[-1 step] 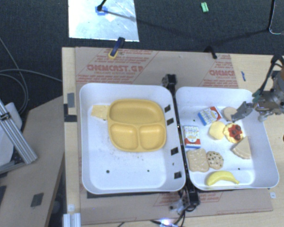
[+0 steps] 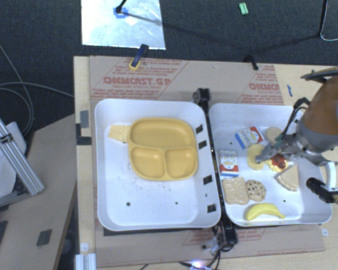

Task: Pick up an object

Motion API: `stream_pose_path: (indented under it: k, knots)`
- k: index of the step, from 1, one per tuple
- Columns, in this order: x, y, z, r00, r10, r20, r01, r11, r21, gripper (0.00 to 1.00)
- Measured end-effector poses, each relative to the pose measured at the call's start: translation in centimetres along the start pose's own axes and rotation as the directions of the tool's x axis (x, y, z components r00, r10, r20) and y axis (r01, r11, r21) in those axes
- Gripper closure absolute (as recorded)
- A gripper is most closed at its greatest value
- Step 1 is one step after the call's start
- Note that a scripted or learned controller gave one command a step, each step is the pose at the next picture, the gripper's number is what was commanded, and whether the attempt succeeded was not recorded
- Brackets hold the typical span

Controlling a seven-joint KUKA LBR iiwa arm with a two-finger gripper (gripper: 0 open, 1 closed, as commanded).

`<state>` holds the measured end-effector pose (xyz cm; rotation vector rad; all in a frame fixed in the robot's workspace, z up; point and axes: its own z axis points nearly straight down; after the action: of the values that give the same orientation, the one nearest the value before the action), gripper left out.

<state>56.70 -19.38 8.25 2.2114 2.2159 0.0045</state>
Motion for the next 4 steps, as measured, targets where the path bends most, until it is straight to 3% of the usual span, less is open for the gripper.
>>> stream_pose_path:
  k: [1, 2, 3, 4]
  knots:
    - [2.9, 6.0, -0.6, 1.000, 0.000, -0.007, 0.000, 1.000, 0.026, 0.00]
    - [-1.6, 3.7, -2.9, 1.000, 0.004, -0.003, -0.004, 1.000, 0.008, 0.00]
    - [2.4, 4.2, -0.1, 1.000, -0.004, -0.005, 0.004, 1.000, 0.008, 0.00]
    - [8.5, 7.2, -0.3, 1.000, -0.009, -0.007, 0.009, 1.000, 0.005, 0.00]
